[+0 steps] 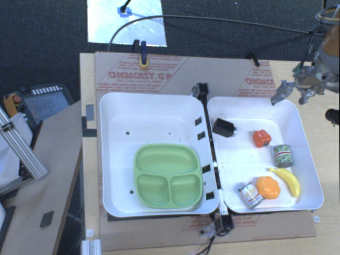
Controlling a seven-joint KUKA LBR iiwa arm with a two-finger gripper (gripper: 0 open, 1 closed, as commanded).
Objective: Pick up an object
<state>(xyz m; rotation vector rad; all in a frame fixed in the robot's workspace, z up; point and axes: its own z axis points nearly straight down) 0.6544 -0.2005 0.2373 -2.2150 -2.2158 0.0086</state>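
Camera view: spread, empty jaws (294, 91) above right bin (304, 132); red pepper (261, 138) inside.

Two white bins side by side, left bin (111, 142) and right bin (308, 158), one green divided tray (167, 175), one black block (223, 127), one red pepper (261, 138), two small cans, far can (283, 155) and near can (250, 194), one banana (287, 180), one orange fruit (268, 187)

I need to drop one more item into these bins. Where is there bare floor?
Left bin: bare behind the green divided tray and along its left side. Right bin: bare centre, between the black object and the can. Crowded along the right side: red pepper, tin, banana, orange fruit.
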